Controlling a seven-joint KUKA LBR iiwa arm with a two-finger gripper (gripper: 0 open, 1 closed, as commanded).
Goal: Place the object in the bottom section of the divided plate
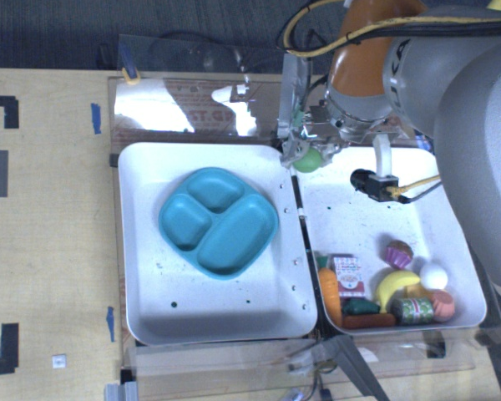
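Observation:
A blue divided plate (219,220) lies in the left bin (150,307); its large section faces the lower right and two small sections sit at its top and left. My gripper (306,150) hangs over the ridge between the two bins, at their far end, up and to the right of the plate. A small round green object (308,160) sits between its fingertips, lifted off the bin floor. The gripper is shut on it.
The right bin (451,224) holds a cluster at its near end: an orange carrot (328,295), a red-and-white box (347,276), a banana (397,286), a purple item (398,253), a white egg (434,276) and a green can (413,309). The arm's bulk covers the upper right.

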